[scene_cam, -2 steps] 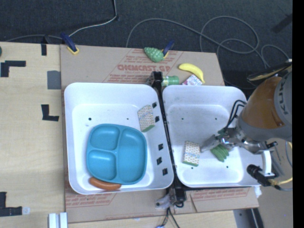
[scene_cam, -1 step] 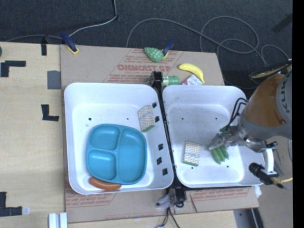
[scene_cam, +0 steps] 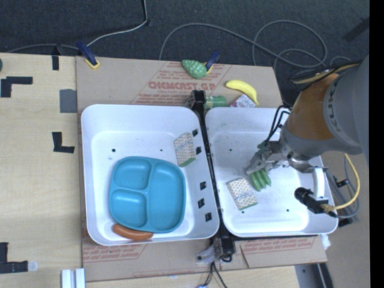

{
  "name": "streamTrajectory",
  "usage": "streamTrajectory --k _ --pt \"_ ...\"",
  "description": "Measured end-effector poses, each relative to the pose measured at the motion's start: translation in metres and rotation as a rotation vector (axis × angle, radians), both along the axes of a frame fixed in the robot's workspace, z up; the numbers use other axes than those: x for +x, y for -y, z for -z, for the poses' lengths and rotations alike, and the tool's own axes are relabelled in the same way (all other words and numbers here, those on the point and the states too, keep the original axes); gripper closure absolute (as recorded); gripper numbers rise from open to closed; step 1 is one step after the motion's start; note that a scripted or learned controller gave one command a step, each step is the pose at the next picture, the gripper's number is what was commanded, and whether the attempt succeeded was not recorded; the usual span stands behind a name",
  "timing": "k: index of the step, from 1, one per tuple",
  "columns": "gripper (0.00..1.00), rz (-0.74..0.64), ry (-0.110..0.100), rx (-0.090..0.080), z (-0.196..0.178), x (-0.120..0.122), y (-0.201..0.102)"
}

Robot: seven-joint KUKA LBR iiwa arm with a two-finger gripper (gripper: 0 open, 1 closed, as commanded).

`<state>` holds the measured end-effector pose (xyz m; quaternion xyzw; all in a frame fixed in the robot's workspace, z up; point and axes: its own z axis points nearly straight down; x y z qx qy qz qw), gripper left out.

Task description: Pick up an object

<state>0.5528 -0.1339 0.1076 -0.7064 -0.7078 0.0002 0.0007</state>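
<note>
In the right bin [scene_cam: 300, 221], a small green ribbed object [scene_cam: 261, 179] lies near the middle. My gripper [scene_cam: 263, 164] hangs right above its upper end, at or very close to it. Whether the object is held cannot be judged from this angle. Just left of it, a patterned flat packet [scene_cam: 242, 193] rests on the bin floor. The grey arm with its orange band [scene_cam: 312, 110] comes in from the right.
The left bin [scene_cam: 96, 125] holds a blue divided plate [scene_cam: 147, 194], an orange sausage-shaped toy [scene_cam: 132, 233] and a second patterned packet [scene_cam: 185, 147] by the divider. Behind the bins on cardboard lie a banana [scene_cam: 242, 90] and a green toy [scene_cam: 194, 68]. Cables run behind.
</note>
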Motion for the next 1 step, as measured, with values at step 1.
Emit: streamTrajectory --k 1 --pt "1.00 0.000 0.001 0.000 -0.0766 0.0272 -0.0620"
